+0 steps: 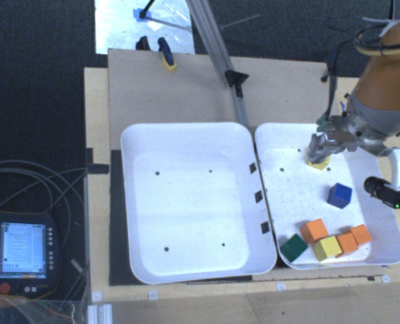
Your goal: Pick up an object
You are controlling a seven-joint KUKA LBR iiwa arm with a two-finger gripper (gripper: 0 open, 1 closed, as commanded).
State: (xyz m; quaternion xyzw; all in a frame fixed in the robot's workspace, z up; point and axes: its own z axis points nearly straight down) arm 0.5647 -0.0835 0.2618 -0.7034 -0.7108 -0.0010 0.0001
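The gripper is lowered over a yellow block at the right bin's upper part, grip state cannot be told, so no lift is judged done yet.

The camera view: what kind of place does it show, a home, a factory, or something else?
Most likely a robotics lab set up for grasping trials. An arm's gripper works over two white bins on a bench, small coloured blocks lie in the right one, and a teach pendant with cables rests beside it on dark carpet.
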